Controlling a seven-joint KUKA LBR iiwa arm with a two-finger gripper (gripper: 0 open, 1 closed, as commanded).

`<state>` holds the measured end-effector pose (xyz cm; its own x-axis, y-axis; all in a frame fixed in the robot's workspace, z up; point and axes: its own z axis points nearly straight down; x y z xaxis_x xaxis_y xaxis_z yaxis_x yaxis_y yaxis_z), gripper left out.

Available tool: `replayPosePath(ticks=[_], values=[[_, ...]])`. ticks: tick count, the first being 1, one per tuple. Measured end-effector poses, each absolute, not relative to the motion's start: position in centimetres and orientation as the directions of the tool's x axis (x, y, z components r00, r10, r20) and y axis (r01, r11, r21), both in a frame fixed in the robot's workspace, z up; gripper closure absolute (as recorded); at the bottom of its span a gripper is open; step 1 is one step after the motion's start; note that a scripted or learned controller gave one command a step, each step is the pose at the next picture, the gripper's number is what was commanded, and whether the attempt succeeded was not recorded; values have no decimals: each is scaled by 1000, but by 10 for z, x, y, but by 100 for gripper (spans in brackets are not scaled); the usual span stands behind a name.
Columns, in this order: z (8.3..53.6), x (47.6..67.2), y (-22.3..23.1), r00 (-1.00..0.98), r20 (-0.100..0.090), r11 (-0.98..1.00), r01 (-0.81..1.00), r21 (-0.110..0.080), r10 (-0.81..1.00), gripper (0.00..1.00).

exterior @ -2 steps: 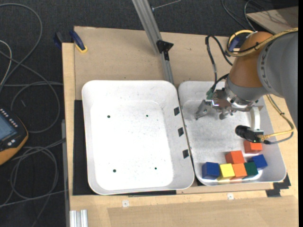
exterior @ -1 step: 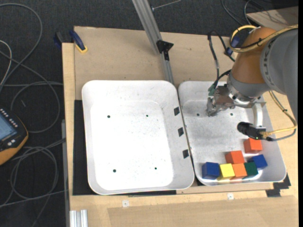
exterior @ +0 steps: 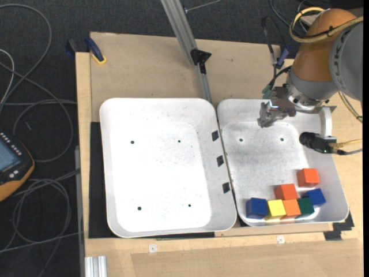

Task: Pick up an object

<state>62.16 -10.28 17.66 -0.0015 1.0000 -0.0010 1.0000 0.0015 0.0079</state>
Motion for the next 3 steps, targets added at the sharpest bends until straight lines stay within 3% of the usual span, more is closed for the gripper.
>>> replayPosePath(ticks=[1,2,3], values=[[230,614,-98,-2,-1,2,1000,8,1000,100],[251,615,-98,-1,-1,1,1000,5,1000,100],[239,617,-46,-6,3,6,1000,-2,1000,100]])
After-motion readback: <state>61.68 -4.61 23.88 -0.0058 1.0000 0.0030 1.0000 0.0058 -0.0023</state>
